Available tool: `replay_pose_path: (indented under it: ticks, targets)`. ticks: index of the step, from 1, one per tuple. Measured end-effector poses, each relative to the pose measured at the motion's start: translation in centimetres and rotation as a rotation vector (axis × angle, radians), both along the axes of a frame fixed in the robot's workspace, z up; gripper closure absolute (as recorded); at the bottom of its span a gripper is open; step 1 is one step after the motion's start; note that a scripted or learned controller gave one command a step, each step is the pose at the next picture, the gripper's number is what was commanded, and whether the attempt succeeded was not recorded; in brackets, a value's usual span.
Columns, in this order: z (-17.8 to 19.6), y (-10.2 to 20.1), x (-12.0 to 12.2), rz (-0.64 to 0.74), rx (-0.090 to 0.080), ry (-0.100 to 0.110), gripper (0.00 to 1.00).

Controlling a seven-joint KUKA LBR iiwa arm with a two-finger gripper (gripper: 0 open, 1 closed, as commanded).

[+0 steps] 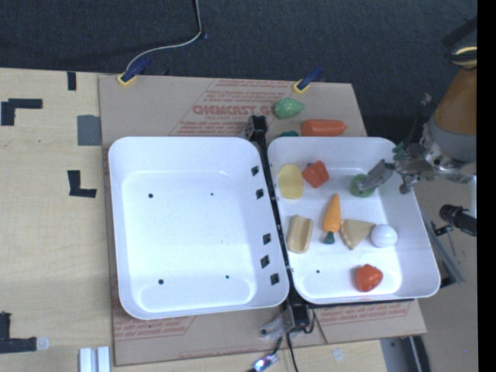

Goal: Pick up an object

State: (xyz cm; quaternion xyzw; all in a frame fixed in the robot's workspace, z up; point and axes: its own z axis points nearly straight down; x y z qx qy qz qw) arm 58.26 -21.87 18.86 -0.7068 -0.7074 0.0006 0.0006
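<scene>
Small red rounded toy (368,277) lies at right bin's (418,285) front. Gripper (381,175) beside dark green round piece (360,184); jaws' state cannot be told. Recommend centring, then descending squarely.

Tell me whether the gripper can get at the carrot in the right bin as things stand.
Probably yes. The carrot lies in the open near the middle of the right bin, nothing on top of it. The gripper hangs just to its upper right by a green piece. The tan wedge beside it leaves little room.
</scene>
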Motion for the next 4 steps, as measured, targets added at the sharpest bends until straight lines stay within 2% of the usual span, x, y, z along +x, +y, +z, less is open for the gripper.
replay_pose_path:
  ticks: [1,2,3,4]
  targets:
    - [-10.0,-0.3,6.8,0.004,0.0,0.001,0.0]
    - [-8.4,-0.4,6.8,0.003,-0.003,-0.001,1.0]
    - [-10.3,-0.4,8.6,0.003,-0.002,-0.001,1.0]
    - [-10.3,-0.4,5.5,0.0,-0.002,-0.002,1.0]
